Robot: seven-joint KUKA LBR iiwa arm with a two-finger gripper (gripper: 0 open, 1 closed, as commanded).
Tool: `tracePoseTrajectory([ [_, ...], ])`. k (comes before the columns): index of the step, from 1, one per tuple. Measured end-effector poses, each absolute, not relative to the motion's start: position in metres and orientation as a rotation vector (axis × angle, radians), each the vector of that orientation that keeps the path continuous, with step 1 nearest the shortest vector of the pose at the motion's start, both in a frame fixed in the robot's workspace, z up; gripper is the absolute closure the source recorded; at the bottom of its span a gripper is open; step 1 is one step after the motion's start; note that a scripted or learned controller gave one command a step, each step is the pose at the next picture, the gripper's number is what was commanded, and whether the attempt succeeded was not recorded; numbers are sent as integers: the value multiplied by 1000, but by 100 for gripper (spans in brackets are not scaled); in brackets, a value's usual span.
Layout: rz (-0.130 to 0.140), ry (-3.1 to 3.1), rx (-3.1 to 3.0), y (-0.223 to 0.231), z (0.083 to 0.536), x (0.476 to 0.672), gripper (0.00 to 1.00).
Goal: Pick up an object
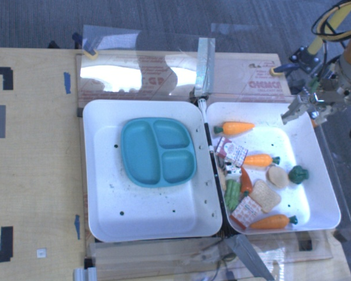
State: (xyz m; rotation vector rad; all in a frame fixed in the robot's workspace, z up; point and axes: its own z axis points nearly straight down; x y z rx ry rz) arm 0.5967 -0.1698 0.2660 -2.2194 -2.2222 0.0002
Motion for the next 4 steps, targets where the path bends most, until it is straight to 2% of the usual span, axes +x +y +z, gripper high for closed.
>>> tracePoseTrajectory([
  [1,0,-2402,-2026,-132,222,667,0],
  [2,-6,-2437,-1992,-103,122,613,0],
  [3,-8,-2479,-1942,-81,189,620,0],
  [4,-5,-2662,-1676,-34,185,668,0],
])
